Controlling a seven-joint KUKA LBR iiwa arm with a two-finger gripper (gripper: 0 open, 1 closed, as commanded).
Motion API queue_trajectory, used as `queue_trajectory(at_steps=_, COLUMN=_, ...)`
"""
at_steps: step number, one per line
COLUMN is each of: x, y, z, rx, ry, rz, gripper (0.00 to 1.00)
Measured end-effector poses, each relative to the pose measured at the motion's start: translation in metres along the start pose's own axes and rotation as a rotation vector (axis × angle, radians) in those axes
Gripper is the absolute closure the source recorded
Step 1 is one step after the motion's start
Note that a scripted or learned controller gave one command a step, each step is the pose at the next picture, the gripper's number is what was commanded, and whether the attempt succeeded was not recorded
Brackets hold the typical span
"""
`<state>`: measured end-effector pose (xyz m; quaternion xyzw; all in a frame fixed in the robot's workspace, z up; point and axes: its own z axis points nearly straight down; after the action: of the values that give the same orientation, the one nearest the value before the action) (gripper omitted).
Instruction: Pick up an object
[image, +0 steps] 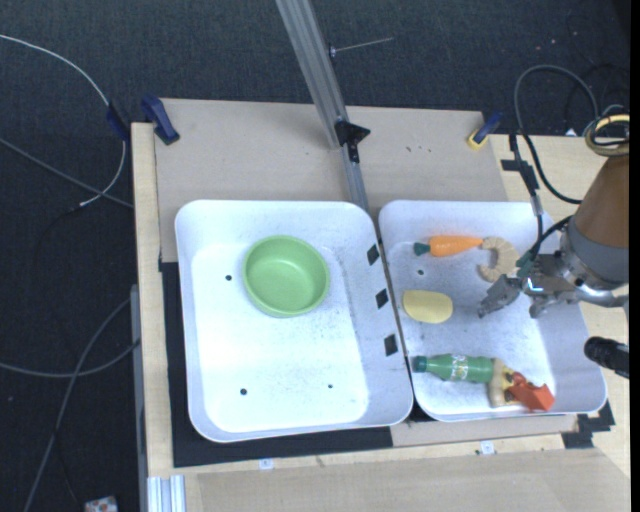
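In the right bin (570, 330) lie an orange carrot (452, 245), a tan curved piece (495, 262), a yellow oval object (428, 306), a green bottle (455, 368) on its side and a small red and orange toy (526, 392). My gripper (515, 303) hangs over the right half of this bin, just below the tan piece and to the right of the yellow oval. Its two dark fingers (492, 303) stand spread, open, with nothing between them. A green bowl (287, 275) sits in the left bin (210, 380).
A metal pole (325, 75) slants down from the top to the gap between the bins. Blue and yellow clamps (160, 120) hold the board's far corners. Cables (535, 190) run beside the arm on the right.
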<state>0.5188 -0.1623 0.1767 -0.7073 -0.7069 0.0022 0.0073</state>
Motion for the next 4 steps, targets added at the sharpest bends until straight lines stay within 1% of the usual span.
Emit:
queue_trajectory(at_steps=1, x=0.001, y=0.0, z=0.065, rx=0.001, ry=0.0, rz=0.0, gripper=0.0)
queue_trajectory(at_steps=2, x=0.001, y=0.003, z=0.048, rx=-0.01, ry=-0.002, rz=0.001, gripper=1.0)
queue_trajectory(at_steps=3, x=-0.001, y=0.005, z=-0.02, rx=-0.024, ry=-0.008, rz=-0.001, gripper=1.0)
queue_trajectory(at_steps=4, x=-0.003, y=0.005, z=-0.066, rx=-0.023, ry=-0.008, rz=-0.002, gripper=1.0)
